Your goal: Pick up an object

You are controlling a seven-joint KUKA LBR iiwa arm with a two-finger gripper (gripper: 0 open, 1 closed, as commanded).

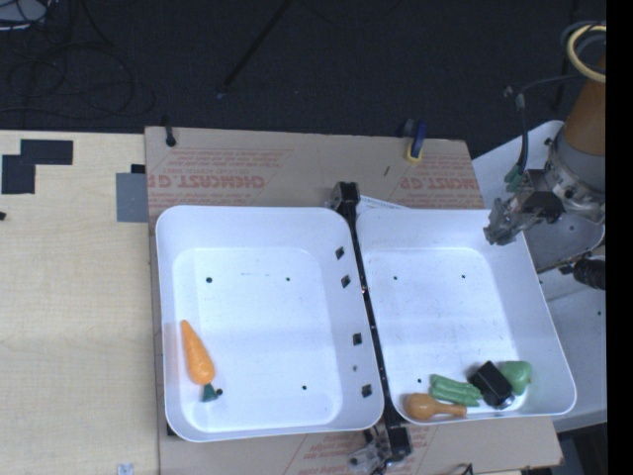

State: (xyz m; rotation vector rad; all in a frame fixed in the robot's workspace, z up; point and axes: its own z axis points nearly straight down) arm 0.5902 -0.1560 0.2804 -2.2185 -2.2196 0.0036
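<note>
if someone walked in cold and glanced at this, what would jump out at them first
Probably the orange carrot lying alone near the front left corner of the left bin, bright against the white. Next, the small heap in the front right corner of the right bin: a green pod, a black block and a tan pear-shaped piece close together. The gripper hangs over that bin's far right edge.

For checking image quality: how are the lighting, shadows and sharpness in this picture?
Camera view: even overhead light, no strong glare; the left bin has a soft shadow band across its floor; the carrot looks sharp, while the gripper at the right bin edge looks slightly blurred.
</note>
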